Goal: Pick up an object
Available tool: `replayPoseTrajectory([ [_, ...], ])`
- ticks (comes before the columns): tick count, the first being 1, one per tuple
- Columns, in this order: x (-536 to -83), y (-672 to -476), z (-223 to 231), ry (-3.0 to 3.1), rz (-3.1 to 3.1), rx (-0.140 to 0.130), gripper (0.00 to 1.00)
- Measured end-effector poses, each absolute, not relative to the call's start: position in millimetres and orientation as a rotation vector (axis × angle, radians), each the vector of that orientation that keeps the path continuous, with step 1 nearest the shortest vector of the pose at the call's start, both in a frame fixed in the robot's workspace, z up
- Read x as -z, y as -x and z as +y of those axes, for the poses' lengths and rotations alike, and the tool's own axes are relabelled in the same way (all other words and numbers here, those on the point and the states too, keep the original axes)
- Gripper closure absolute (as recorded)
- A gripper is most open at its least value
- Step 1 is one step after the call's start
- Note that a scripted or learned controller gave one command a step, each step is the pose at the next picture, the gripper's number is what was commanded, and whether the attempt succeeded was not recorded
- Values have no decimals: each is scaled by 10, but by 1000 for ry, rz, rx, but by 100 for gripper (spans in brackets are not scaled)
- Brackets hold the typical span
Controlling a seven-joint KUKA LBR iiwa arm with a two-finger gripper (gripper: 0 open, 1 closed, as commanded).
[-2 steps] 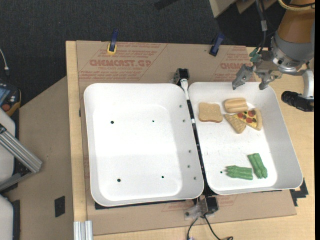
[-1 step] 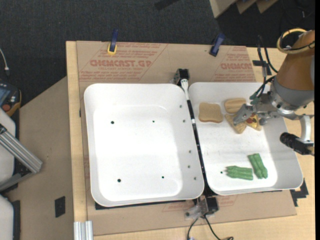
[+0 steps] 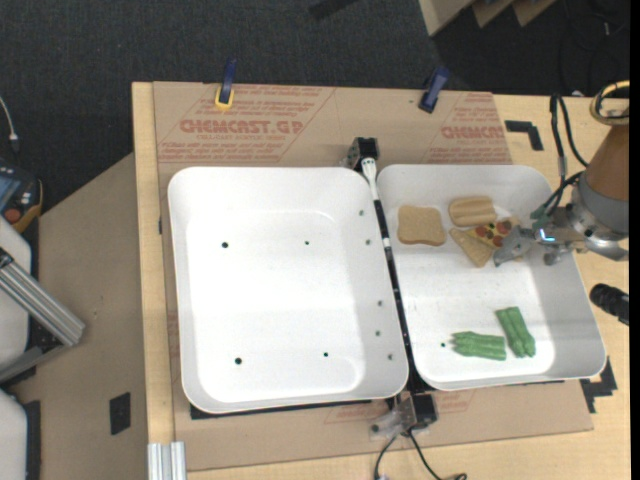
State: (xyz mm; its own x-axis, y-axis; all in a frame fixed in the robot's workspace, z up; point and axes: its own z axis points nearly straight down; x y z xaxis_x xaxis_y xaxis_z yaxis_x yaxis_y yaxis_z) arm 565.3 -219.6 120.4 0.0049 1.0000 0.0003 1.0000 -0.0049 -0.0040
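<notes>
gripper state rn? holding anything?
Gripper: cannot tell open or closed. It sits low in the right bin, right by the pizza slice; no object visibly held.

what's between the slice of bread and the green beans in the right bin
Bare white bin floor. In the camera view nothing lies between the bread slice and the green beans; the pizza slice and bun sit off to the right.
</notes>
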Motion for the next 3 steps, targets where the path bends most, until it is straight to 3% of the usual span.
replayPoseTrajectory([
  [1, -2632, -4815, -2269, 2236, -2226, 6, 0],
  [2, -3949, -4818, -1598, 2223, -2243, 17, 0],
  [3, -5128, -4805, -222, 2209, -2249, 24, 0],
])
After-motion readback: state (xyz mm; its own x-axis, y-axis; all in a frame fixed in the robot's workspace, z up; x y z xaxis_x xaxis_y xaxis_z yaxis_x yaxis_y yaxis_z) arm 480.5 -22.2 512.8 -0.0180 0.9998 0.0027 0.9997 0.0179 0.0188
